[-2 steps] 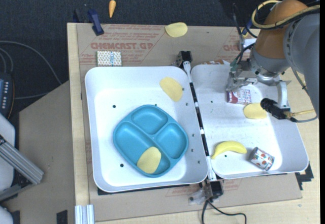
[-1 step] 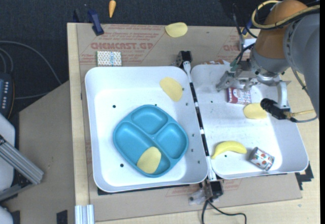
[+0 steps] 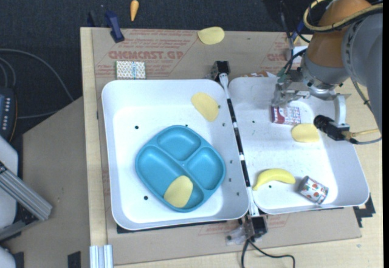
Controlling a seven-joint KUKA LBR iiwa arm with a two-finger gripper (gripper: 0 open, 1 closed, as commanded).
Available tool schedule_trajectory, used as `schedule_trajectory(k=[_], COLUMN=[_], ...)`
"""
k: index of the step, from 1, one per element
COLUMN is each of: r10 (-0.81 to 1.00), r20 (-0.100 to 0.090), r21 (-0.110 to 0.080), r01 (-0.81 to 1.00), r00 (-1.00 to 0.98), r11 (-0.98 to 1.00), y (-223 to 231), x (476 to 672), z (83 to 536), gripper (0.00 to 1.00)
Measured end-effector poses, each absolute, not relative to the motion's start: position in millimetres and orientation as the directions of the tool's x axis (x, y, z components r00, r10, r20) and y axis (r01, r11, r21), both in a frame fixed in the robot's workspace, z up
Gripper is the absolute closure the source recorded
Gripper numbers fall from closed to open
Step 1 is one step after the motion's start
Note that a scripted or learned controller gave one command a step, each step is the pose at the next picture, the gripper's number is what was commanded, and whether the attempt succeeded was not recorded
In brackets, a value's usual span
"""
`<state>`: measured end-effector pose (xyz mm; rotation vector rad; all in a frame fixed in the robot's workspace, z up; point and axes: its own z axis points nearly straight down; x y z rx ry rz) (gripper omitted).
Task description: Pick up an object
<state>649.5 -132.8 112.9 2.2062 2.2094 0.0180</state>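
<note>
Camera view looks down on 2 white bins side by side, with the arm reaching in from the right over the right bin. Its gripper hangs low at the far end of that bin, right above a small red-and-white packet that lies flat on the bin floor. How wide the gripper stands cannot be made out from this angle, and nothing is seen caught in it, so no pick can be credited yet. Just beside the packet to the right lies a yellow lump; nearer the front edge are a banana and a small can tipped on its side, close together. The left bin holds a blue divided plate with a yellow piece in its front compartment, and another yellow piece lies loose near the far right corner. By the look of it, the packet is the likely target; the approach seems made, while closing, gripping and lifting all remain to be done.
</note>
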Motion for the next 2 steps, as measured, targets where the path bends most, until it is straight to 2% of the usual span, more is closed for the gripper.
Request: schedule_trajectory(k=[1, 2], r10=[1.0, 1.0], r20=[-0.005, -0.002], r21=[0.021, 0.003], r01=[1.0, 1.0], r00=[-0.001, -0.002], r11=[0.001, 0.002], y=[-133, -138], x=[649.3, 667.1], z=[113, 85], gripper=[0.0, 0.0])
